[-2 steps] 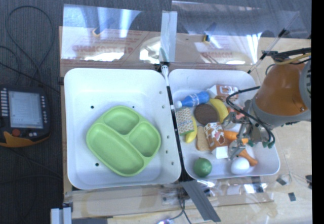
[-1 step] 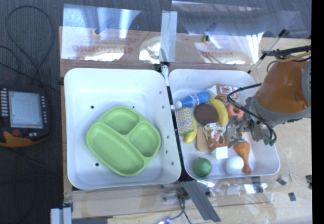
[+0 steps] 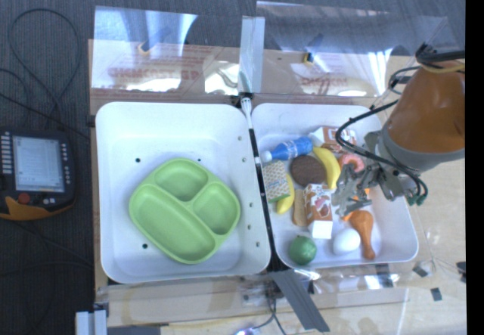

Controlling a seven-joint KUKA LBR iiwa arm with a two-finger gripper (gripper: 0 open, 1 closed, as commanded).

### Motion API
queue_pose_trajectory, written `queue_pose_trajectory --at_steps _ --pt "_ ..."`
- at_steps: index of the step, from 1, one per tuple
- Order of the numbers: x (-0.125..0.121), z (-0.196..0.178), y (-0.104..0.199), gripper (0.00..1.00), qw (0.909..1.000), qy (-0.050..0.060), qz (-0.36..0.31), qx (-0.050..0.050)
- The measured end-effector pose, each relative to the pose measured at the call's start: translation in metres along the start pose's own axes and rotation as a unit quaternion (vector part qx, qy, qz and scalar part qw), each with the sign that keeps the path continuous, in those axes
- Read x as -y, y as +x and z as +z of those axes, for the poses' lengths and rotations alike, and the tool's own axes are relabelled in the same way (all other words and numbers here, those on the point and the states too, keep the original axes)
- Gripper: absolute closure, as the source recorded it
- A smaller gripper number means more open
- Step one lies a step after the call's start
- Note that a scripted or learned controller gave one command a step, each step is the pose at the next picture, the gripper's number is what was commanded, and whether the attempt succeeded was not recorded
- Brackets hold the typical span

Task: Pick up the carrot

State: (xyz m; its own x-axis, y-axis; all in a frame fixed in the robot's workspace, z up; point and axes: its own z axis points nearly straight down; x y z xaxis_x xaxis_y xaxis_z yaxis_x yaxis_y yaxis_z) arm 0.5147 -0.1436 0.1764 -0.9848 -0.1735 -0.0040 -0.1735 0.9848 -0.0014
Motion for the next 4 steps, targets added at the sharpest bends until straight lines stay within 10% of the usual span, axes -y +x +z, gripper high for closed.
queue_pose_trajectory --at_steps 1,2,3,4 --pt "0.001 -0.060 -0.031 1.00 0.9604 -0.001 -0.279 0.000" --pt "0.000 -0.059 -0.031 0.00 0.9604 -0.002 -0.279 0.000" --pt "0.033 0.042 -0.002 0.00 0.9601 0.009 -0.279 0.012" --pt "0.023 0.053 -0.001 0.00 0.9784 0.017 -0.205 0.022"
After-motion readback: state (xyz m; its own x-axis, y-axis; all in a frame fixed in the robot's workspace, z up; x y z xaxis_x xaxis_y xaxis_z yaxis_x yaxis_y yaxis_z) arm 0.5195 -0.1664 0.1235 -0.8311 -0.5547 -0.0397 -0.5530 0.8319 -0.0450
